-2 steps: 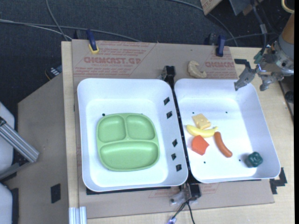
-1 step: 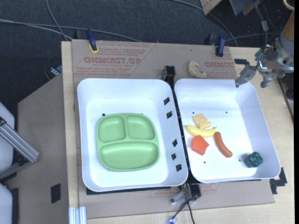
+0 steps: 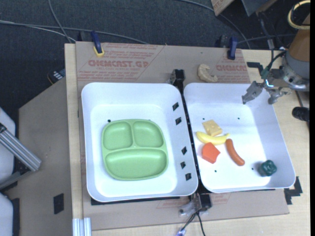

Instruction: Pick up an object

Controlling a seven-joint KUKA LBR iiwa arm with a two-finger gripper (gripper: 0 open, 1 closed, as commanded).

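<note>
- Bench point(image 3: 123, 63) carries two shallow white bins side by side: left bin point(image 3: 93, 132) and right bin point(image 3: 275, 132).
- Green divided plate point(image 3: 134, 149) lies flat in the left bin, three compartments, nothing in them.
- Arm point(image 3: 300, 58) reaches in from the right edge, wrist held above the right bin's far right corner.
- Gripper point(image 3: 261, 93) hangs over that corner, well apart from the items; its two fingers point(image 3: 250, 93) stand spread with nothing between them.
- Candidate objects sit in the right bin's near half. Sausage point(image 3: 235, 152) lies alone between the cluster and the dark green piece; judged light, stiff, smooth and rounded, likely to roll, best taken across its middle.
- Banana point(image 3: 212, 138) touches the yellow wedge point(image 3: 212, 127) above it and lies just beside the red piece point(image 3: 210, 153) below; judged light toy items, crowded, so a grasp here risks nudging neighbours.
- Dark green piece point(image 3: 268, 167) sits near the bin's near right corner, close to the wall; small, awkward clearance.
- Tan object point(image 3: 207, 73) rests on the bench beyond the bins.
- Judgement: sausage offers the cleanest approach; no pick yet begun.
</note>
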